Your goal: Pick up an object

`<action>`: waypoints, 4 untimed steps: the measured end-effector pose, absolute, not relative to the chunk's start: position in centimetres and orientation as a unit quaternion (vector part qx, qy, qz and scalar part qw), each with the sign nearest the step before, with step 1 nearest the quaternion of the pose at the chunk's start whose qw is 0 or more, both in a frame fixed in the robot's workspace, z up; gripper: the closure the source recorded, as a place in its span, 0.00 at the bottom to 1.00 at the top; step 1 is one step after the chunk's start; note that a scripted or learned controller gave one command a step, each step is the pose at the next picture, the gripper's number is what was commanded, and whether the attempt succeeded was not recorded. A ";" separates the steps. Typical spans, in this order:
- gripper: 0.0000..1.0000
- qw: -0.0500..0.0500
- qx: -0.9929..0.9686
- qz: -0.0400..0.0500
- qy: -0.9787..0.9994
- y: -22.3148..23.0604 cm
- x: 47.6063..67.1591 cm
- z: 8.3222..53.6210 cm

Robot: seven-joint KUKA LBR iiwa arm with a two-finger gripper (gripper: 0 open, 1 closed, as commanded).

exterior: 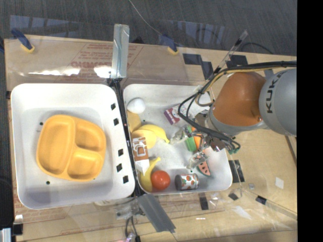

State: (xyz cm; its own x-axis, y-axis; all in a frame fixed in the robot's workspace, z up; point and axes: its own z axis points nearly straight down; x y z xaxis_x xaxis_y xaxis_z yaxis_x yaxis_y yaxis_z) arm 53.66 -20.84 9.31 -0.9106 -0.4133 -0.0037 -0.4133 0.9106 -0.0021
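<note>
I am reaching in over the right bin [222, 183], my wrist and orange band low above its right half. My gripper [202, 147] hangs down among the clutter, and from this slanted view I cannot tell its state or whether it has anything in its grasp; cables and my own wrist cover much of it.

The things I could take all lie in this bin. A white ball [136, 105] sits near the top left corner. Below it is a yellow lemon-like fruit [150, 133], and along the left wall a small brown-and-white packet [140, 148]. A banana [147, 173] curves toward the bottom edge, touching a red tomato [160, 180], and a small can [187, 181] lies on its side just beside that. A purple packet [172, 116] rests near the middle. Close to my gripper are a green-and-orange toy [192, 141] and a watermelon slice [203, 167].

The left bin [20, 150] holds a yellow divided tray [70, 146], well apart from me.

I judge the task not yet done: nothing appears lifted clear of the bin floor. I seem to be at the descent or grasp step, nearest the green-and-orange toy. What remains is a secure hold and the lift.
</note>
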 end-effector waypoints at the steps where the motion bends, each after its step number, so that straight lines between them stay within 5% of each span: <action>1: 1.00 0.004 -0.215 -0.001 0.977 -20.6 53.9 10.4; 2: 1.00 0.004 -0.149 -0.002 0.989 -21.0 60.6 20.8; 3: 1.00 0.000 -0.233 0.000 0.973 -20.9 56.9 16.6; 4: 0.00 0.000 -0.232 0.000 0.973 -20.9 56.9 16.7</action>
